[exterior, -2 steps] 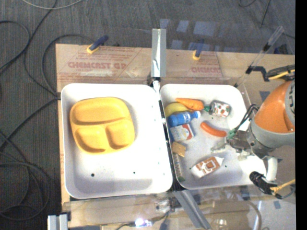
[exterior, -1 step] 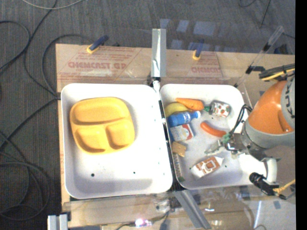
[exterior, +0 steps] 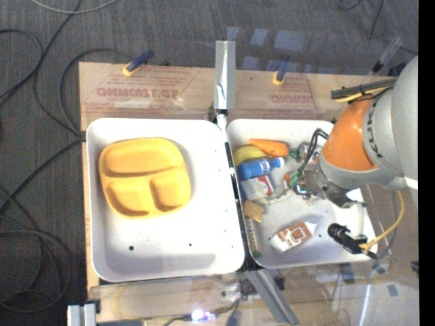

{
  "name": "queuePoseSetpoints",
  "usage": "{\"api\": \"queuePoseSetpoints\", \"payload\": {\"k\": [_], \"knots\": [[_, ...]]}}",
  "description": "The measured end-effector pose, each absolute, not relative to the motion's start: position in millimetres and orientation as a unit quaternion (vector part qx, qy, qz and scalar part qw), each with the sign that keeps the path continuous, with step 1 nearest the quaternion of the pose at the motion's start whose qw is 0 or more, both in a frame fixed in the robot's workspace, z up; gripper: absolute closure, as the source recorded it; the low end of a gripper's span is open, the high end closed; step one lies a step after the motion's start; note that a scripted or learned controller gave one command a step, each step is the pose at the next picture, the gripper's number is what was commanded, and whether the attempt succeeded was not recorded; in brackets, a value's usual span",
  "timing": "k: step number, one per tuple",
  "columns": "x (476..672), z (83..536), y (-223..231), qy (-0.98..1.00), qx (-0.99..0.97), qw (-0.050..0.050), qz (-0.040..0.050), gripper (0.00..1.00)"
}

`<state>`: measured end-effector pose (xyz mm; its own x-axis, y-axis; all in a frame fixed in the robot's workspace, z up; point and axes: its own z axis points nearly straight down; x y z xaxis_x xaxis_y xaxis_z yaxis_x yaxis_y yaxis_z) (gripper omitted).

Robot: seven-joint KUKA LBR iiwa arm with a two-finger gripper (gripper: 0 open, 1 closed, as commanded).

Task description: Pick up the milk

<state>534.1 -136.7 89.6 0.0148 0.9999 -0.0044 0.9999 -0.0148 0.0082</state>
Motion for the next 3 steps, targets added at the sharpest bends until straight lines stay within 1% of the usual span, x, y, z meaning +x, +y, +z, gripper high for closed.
{"api": "queuePoseSetpoints", "payload": {"k": [1, 2, 3], "knots": [[482.9, 93.5, -160.8, 0.695, 0.719, 0.0, -0.0014, 0.0], [482.7, 106.7, -197.0, 0.768, 0.641, 0.0, -0.0023, 0.0], [483.9, 111.4, -145.0, 0.859, 0.512, -0.001, -0.0003, 0.0]]}}
